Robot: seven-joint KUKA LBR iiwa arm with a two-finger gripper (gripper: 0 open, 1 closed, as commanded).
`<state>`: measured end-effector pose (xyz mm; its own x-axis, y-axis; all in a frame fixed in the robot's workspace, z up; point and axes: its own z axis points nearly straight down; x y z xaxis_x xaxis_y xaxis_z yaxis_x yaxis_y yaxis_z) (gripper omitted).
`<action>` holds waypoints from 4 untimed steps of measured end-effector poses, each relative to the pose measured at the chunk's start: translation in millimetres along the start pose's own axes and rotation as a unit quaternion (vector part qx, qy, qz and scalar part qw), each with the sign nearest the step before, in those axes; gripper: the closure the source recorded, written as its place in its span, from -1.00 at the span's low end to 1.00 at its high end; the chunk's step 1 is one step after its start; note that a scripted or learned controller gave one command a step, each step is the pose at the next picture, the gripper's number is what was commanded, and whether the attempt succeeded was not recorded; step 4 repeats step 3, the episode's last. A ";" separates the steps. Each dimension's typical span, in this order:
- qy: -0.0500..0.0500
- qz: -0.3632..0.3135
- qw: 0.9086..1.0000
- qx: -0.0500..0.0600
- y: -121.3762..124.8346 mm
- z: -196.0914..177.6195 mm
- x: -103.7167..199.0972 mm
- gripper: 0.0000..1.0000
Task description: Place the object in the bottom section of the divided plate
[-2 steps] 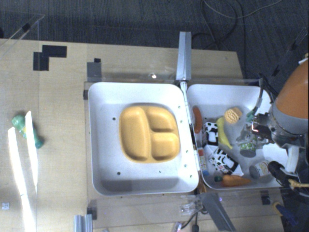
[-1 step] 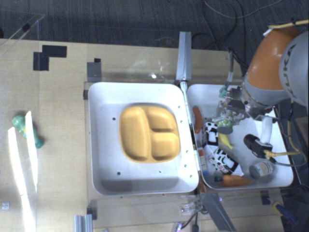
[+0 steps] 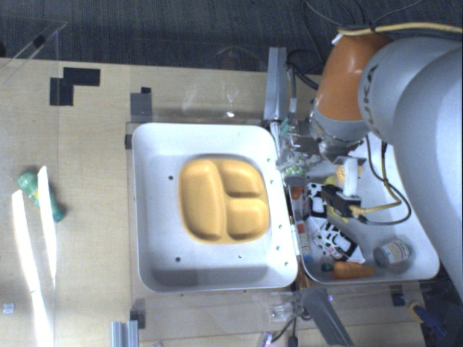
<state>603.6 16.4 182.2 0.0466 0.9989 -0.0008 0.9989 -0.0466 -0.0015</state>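
A yellow divided plate [image 3: 223, 198] lies in the middle of the left white bin [image 3: 159, 266], with one long section on its left and two smaller ones on its right. My gripper [image 3: 298, 154] hangs over the near-left corner of the right bin [image 3: 427, 266], close to the wall between the two bins. A small green and white thing [image 3: 291, 168] shows just below it, and whether it is held is hidden. Nothing lies on the plate.
The right bin holds a black and white patterned item [image 3: 334, 238], an orange carrot-like piece [image 3: 351, 270], a grey round can [image 3: 393, 251] and a small yellow piece [image 3: 340, 173]. A green toy [image 3: 32, 183] lies far left on the bench.
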 end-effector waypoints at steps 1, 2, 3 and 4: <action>0.000 -0.009 1.000 0.000 -10.3 -11.8 93.4 1.00; 0.000 -0.123 0.992 -0.001 10.5 -0.8 80.1 1.00; 0.000 -0.124 0.992 -0.001 10.5 -0.9 80.4 -1.00; 0.000 -0.124 0.992 -0.001 10.5 -0.9 80.4 -1.00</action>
